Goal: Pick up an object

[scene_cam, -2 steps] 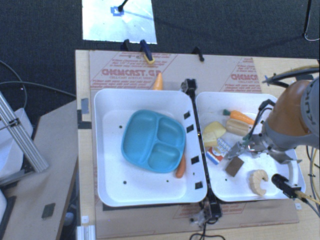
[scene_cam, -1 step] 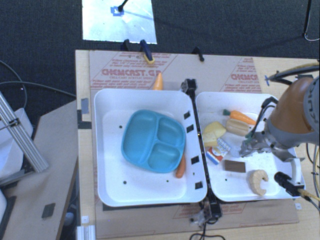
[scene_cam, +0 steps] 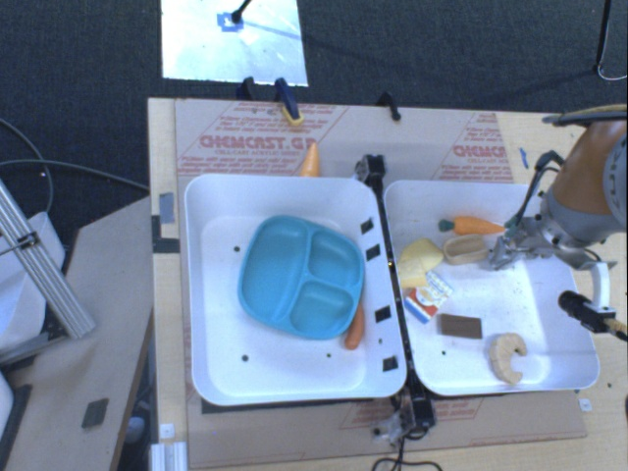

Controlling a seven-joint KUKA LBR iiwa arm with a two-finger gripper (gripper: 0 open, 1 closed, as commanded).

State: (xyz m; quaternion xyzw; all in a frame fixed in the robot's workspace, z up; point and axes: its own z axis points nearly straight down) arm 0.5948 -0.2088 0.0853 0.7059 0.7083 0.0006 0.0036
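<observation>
My gripper (scene_cam: 501, 253) reaches into the right bin (scene_cam: 559, 361) from the right and hangs low over its upper middle. Just left of it lies a tan oval piece (scene_cam: 463, 250), very close to the tip; whether they touch is unclear. An orange carrot (scene_cam: 472, 226) lies just above that piece. Further left sits a yellow lump (scene_cam: 420, 258), with a small colourful packet (scene_cam: 428, 298) below it. A brown block (scene_cam: 459, 326) and a beige curved pastry shape (scene_cam: 508, 357) lie lower in the bin.
The left bin (scene_cam: 221, 361) holds a blue divided plate (scene_cam: 301, 275) and a small orange carrot (scene_cam: 354, 330) by its right wall. An orange cone (scene_cam: 309, 160) stands on the board behind the bins. Black clips line the divider (scene_cam: 383, 263).
</observation>
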